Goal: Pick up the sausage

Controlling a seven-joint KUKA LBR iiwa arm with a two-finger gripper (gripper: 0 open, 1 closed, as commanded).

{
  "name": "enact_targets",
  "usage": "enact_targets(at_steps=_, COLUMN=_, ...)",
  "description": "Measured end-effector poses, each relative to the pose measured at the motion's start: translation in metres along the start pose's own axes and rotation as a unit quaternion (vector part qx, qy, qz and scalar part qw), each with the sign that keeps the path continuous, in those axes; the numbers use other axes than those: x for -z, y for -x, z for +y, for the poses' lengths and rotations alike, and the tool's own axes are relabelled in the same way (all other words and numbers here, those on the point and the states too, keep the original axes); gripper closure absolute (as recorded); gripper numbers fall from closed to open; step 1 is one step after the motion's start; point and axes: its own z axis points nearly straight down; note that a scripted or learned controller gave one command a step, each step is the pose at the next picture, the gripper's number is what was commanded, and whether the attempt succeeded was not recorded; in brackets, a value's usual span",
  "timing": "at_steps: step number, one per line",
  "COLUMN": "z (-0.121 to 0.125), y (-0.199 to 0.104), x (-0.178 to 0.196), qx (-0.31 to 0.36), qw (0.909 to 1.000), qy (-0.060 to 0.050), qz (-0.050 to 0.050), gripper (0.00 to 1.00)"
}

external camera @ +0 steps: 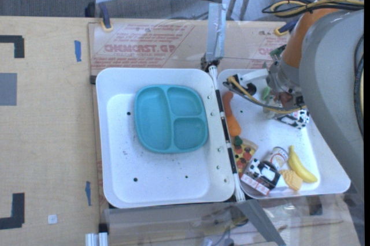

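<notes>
The sausage [229,109] looks like a reddish-brown, elongated piece lying along the left wall of the right bin [329,158], with an orange end pointing toward the front. My gripper [278,101] hangs over the back middle of that bin, below the grey arm with its orange band [295,43]. It sits to the right of the sausage, apart from it. Cables loop around the wrist and hide the gripper's tip.
A teal divided plate [171,118] lies in the left bin [115,181]. The right bin also holds a pizza slice [244,150], a banana [302,165], a black-and-white box [261,173], a small can [278,155] and a cow-patterned piece [298,118].
</notes>
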Motion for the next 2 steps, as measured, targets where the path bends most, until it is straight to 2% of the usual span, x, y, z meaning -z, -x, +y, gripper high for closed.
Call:
enact_targets(at_steps=1, z=-0.001, y=0.0, x=0.0, qx=0.0, qw=1.0, qy=0.0, qz=0.0, gripper=0.0)
enact_targets(at_steps=2, z=-0.015, y=-0.002, x=-0.011, qx=0.087, qw=0.9962, qy=-0.001, qz=0.0, gripper=0.0)
